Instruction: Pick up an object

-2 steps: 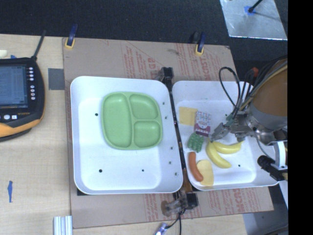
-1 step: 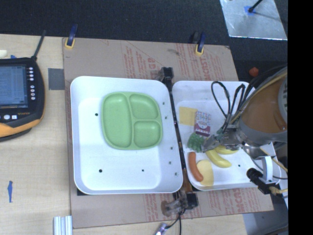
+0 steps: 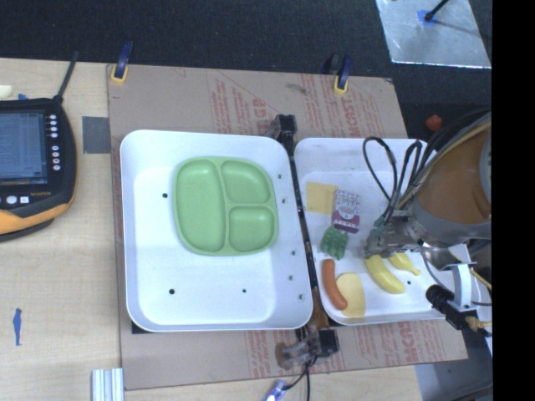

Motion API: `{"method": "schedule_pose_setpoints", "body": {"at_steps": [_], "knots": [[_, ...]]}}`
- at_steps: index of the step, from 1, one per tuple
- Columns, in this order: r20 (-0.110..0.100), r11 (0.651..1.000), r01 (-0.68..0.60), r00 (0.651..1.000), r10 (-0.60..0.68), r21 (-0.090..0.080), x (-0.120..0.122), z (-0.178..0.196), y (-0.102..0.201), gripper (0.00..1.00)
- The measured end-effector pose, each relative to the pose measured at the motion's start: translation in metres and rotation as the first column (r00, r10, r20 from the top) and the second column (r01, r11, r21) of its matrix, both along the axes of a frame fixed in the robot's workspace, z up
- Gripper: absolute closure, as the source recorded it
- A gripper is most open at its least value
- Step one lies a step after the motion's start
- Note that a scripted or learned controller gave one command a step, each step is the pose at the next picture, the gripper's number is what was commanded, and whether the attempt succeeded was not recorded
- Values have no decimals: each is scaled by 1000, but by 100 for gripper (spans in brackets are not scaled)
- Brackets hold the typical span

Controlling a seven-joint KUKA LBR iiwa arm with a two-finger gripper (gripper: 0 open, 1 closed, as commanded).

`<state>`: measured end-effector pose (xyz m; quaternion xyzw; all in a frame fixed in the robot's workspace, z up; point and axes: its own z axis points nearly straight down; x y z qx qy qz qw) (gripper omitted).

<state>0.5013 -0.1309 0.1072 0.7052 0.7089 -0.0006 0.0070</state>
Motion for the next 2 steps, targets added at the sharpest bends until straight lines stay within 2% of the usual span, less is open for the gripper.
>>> {"method": "schedule_pose_setpoints", "body": {"at_steps": [1,2], "knots": [[-12,1000,1,1000,0,12,46,85,89,100],[-13,1000,2,1000,-2,11,46,85,88,0]]}}
